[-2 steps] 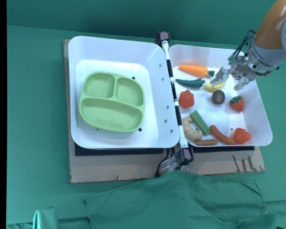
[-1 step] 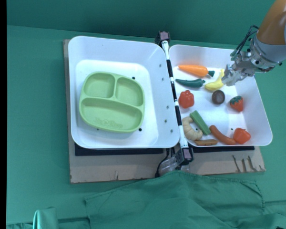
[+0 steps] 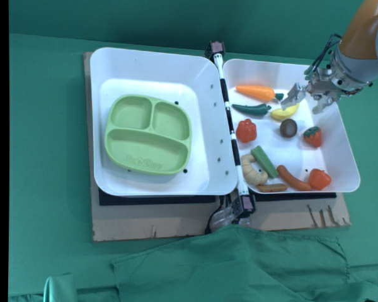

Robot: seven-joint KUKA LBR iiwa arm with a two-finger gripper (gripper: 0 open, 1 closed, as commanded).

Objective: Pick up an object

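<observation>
My gripper (image 3: 310, 99) hangs over the back of the right bin (image 3: 343, 150), its two fingers spread open with nothing between them. Just left of it and below lies a yellow banana (image 3: 285, 112). A carrot (image 3: 257, 92) and a green pepper (image 3: 252, 109) lie further left. A brown round piece (image 3: 288, 128) and a strawberry (image 3: 312, 136) sit below the gripper. A red bell pepper (image 3: 246, 131), a green cucumber piece (image 3: 264, 161), a tan piece (image 3: 253, 170), a sausage (image 3: 293, 178) and a tomato (image 3: 319, 178) fill the front part.
The left bin (image 3: 201, 74) holds a light green divided plate (image 3: 149, 134). A black-and-white bar (image 3: 229, 118) runs between the bins. Green cloth (image 3: 239, 266) is bunched in front of the bench.
</observation>
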